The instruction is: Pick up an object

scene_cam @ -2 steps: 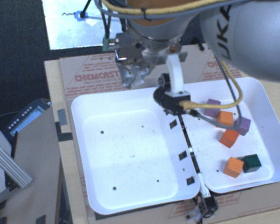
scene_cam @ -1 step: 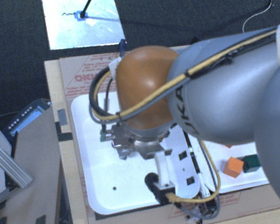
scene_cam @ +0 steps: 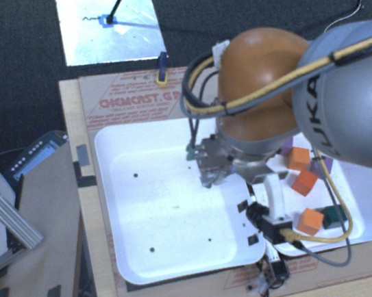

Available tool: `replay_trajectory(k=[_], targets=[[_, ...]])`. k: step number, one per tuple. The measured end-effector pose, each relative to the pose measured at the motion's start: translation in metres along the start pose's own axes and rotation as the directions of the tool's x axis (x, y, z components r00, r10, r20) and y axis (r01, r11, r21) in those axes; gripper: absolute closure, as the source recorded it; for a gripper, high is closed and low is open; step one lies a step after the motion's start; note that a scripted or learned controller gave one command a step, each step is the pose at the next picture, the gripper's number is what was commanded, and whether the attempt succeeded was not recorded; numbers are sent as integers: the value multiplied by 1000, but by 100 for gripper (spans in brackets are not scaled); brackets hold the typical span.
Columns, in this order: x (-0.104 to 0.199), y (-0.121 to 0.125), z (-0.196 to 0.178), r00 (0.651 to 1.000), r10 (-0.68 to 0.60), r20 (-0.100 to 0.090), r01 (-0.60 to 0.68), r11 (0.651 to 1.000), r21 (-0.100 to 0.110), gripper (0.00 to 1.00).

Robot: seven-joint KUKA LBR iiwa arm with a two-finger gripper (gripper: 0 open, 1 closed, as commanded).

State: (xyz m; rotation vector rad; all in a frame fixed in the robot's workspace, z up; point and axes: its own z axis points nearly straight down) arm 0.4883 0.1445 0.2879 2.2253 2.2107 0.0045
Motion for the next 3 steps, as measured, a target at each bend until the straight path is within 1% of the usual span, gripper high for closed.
replay_trajectory(k=[1, 2, 3], targets=[[33, 10, -94, 1000, -14, -7, 13, 1000, -7, 100], [49, -1, -245, 1000, -15, -10, 14, 1000, -13, 100], [91, -4, -34, 1000, -13, 3, 13, 1000, 18, 100]])
